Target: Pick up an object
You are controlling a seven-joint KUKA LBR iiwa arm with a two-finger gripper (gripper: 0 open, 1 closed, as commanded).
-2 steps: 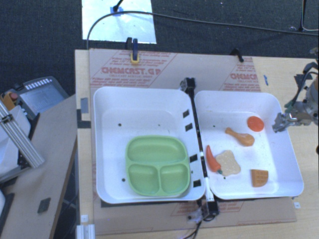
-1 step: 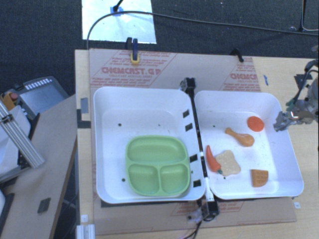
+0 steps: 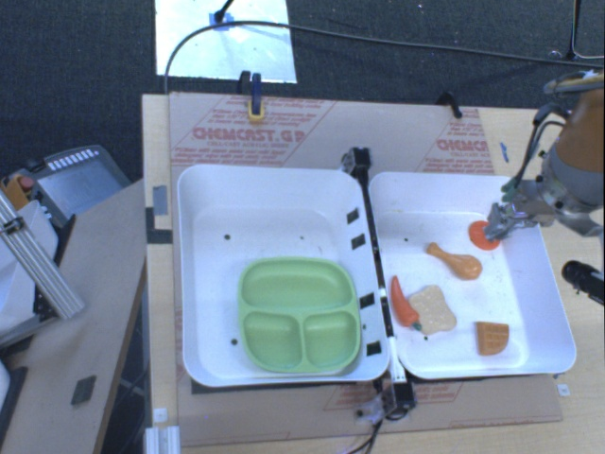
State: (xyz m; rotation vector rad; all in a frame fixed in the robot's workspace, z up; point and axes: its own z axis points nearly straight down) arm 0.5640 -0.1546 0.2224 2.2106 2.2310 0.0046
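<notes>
The right bin (image 3: 444, 201) holds several toy foods. A flat red-orange disc (image 3: 481, 237) lies near its right wall. My gripper (image 3: 501, 221) is low over the disc's right edge and hides part of it. Left of and below the disc lies a tan drumstick (image 3: 456, 261). Farther toward the front are a red-orange carrot (image 3: 404, 303), a pale bread slice (image 3: 434, 308) touching it, and a small orange waffle piece (image 3: 492, 337). The grey arm (image 3: 572, 173) reaches in over the bin's right rim.
The left bin (image 3: 265, 211) holds a green divided plate (image 3: 301, 315) at its front. Black clips (image 3: 367, 253) run along the seam between the bins. A black cable (image 3: 378, 36) crosses the floor behind the bench. A grey device (image 3: 71, 183) sits at far left.
</notes>
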